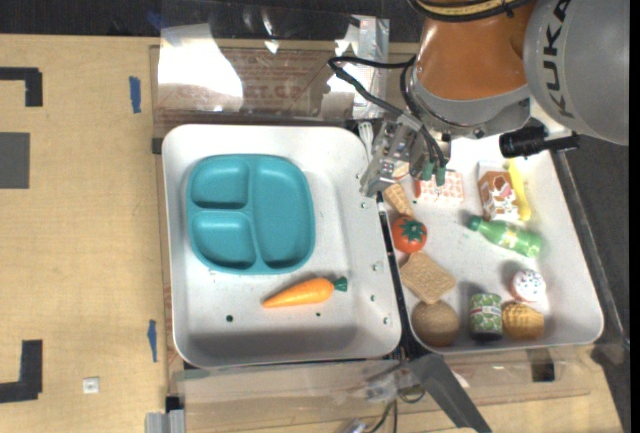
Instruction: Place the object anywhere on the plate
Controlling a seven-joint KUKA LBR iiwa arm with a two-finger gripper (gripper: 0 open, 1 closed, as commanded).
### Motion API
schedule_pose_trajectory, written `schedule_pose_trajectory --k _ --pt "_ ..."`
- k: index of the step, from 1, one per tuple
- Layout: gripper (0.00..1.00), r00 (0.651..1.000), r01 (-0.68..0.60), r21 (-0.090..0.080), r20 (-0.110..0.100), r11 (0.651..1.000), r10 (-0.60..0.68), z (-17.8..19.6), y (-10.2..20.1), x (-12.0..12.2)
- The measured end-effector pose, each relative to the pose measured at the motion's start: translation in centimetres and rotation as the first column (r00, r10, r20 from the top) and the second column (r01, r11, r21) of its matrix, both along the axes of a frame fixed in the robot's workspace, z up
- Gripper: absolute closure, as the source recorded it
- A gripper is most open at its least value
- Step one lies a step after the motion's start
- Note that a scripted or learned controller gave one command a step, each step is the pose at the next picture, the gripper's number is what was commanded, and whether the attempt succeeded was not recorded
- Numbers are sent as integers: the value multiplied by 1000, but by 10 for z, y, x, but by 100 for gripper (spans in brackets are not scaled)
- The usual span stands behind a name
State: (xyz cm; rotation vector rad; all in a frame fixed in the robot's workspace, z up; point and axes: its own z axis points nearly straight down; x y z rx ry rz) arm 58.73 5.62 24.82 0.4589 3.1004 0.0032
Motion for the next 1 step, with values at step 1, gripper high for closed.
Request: schedule_pose_trajectory --k 1 --pt "100 998 -65 2 -7 998 65 -53 66 40"
